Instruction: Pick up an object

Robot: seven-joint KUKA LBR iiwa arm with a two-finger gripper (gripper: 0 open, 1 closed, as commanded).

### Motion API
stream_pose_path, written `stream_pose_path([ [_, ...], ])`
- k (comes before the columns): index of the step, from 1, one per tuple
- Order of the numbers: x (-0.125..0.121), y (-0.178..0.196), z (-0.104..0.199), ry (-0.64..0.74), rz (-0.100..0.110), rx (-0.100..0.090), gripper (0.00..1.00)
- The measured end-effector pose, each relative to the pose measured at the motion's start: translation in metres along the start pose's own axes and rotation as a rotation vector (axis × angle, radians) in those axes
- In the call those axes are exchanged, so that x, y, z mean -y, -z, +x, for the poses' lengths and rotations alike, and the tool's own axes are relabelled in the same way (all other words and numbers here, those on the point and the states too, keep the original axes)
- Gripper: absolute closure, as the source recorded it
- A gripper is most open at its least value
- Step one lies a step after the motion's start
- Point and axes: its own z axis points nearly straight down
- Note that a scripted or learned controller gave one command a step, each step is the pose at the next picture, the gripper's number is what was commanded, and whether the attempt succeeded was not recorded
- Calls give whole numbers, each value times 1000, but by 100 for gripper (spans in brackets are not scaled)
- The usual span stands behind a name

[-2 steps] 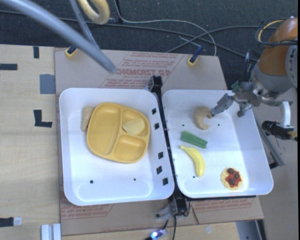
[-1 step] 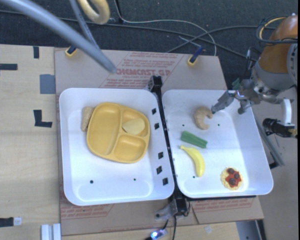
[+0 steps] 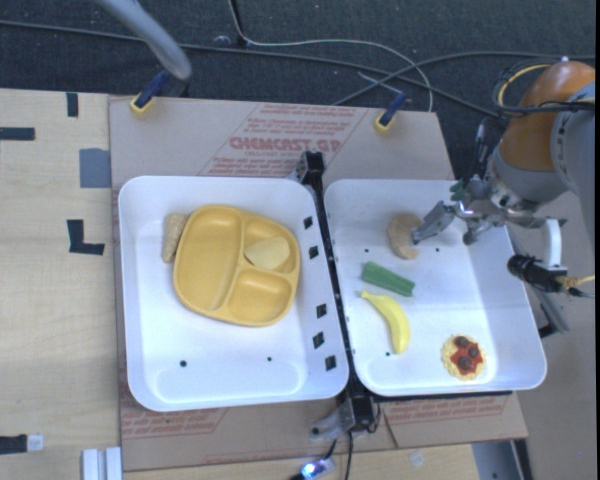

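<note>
Tan round biscuit-like piece (image 3: 403,236) lies in the right bin (image 3: 500,313), upper left part, no real long axis. Gripper (image 3: 427,226) sits just to its right, tip touching or nearly so. Finger state: cannot tell, view too coarse. Green block (image 3: 388,278) and banana (image 3: 391,320) lie below, apart.

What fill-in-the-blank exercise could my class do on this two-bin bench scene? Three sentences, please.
1. The yellow divided plate lies in the ____ bin.
2. The banana lies between the green block and the small ____.
3. The gripper is next to the ____ round piece.

Missing words: left; pizza; tan
</note>
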Motion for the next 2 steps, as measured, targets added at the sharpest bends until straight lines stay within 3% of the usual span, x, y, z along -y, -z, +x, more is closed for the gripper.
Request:
stream_pose_path([
  [1, -2, -48, 0, 0, -10, 0, 0],
  [2, -4, -37, 1, 3, -16, 3, 100],
])
